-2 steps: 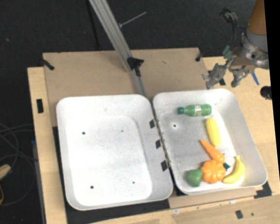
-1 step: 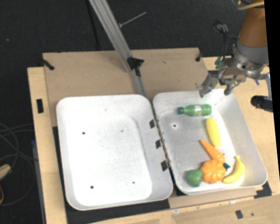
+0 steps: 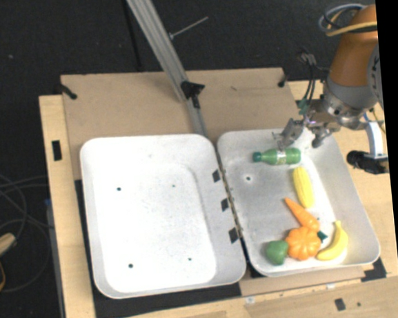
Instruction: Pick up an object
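Note:
The right bin (image 3: 254, 198) holds a green bottle (image 3: 277, 157) lying on its side near the far wall. A yellow corn cob (image 3: 302, 186) lies below it, then an orange carrot (image 3: 299, 212). At the bin's near end sit a green pepper (image 3: 277, 252), an orange pumpkin (image 3: 303, 243) and a yellow banana (image 3: 335, 242). My gripper (image 3: 306, 133) hangs over the bin's far right corner, just above and to the right of the bottle. Its two fingers are spread apart with nothing between them.
The left bin (image 3: 152, 214) lies beside the right one, joined by black hinges (image 3: 227, 204). A slanted metal pole (image 3: 165, 50) rises from behind the bins. The arm (image 3: 350, 65) comes in from the upper right.

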Controlling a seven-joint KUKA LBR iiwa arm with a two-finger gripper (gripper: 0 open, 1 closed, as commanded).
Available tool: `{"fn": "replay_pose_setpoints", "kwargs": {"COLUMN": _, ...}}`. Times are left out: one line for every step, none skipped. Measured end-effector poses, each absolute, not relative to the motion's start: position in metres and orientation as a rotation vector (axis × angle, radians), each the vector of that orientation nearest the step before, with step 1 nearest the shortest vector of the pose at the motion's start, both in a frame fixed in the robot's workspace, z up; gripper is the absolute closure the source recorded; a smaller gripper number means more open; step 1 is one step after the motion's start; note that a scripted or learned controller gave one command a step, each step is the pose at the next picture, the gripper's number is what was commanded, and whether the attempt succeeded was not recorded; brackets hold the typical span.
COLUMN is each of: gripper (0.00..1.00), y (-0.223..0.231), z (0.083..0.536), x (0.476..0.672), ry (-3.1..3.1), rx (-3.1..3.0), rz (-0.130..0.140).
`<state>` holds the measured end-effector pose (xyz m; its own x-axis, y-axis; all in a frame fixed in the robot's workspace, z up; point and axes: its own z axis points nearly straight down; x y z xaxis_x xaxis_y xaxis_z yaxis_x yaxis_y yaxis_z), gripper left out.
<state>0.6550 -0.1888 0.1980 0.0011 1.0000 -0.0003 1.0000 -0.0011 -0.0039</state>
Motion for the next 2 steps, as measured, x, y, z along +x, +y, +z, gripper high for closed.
{"fn": "replay_pose_setpoints", "kwargs": {"gripper": 0.0, "y": -0.183, "z": 0.137, "x": 0.653, "ry": -2.219, "rx": -2.219, "rz": 0.005}}
{"fn": "replay_pose_setpoints", "kwargs": {"gripper": 1.0, "y": -0.183, "z": 0.152, "x": 0.655, "ry": -2.223, "rx": -2.223, "rz": -0.002}}
